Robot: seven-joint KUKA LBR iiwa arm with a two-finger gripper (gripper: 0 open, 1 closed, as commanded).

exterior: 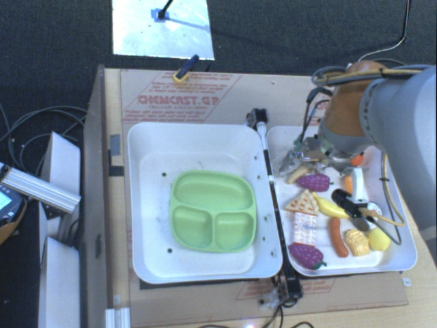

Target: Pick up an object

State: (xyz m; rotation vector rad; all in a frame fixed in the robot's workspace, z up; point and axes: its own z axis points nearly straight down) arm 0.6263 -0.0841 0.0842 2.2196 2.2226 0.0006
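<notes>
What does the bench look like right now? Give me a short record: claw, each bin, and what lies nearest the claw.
claw: low over the upper left part of the right bin
claw fingers: cannot tell, open or shut
left bin: holds a green divided plate
right bin: holds toy food: two purple grape bunches, a pizza slice, a banana, a sausage, a corn cob
nearest the claw: the upper grape bunch, just below and right of it
held: nothing seen between the fingers
</notes>
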